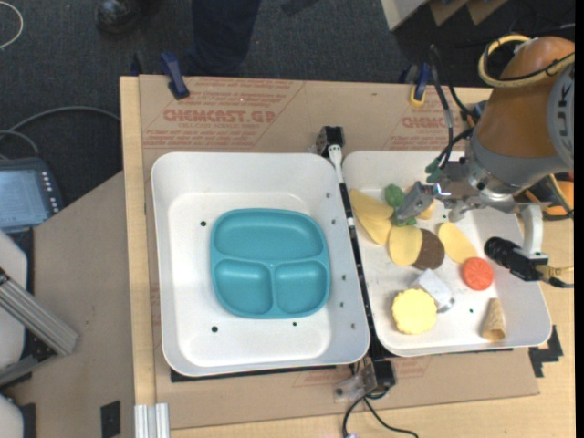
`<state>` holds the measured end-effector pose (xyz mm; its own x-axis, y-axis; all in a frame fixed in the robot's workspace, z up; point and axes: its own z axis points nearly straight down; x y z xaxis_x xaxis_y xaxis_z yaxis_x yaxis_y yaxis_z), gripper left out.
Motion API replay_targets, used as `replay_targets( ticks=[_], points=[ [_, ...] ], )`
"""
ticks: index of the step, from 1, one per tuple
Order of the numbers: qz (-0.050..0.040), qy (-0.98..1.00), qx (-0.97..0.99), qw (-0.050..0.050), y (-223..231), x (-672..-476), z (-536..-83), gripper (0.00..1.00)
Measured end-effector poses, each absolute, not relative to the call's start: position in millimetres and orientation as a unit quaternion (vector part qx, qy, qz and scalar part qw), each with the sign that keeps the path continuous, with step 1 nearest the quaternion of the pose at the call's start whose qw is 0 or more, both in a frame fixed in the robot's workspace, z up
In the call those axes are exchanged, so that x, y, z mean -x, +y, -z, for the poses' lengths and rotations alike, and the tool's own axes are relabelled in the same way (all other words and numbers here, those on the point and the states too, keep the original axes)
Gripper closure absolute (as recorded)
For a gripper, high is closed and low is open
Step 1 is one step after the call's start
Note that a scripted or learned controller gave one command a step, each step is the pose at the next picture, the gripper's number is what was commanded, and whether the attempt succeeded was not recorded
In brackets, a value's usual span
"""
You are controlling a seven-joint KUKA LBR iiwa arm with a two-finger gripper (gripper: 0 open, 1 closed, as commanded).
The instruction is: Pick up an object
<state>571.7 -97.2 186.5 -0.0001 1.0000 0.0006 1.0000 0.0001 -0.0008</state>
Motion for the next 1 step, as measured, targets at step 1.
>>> replay_targets(
  ticks=[1],
  points=[
    [0.0012,-0.708,0.706,-0.002,-93.6,-588.3,-83.3,0.0]
  ],
)
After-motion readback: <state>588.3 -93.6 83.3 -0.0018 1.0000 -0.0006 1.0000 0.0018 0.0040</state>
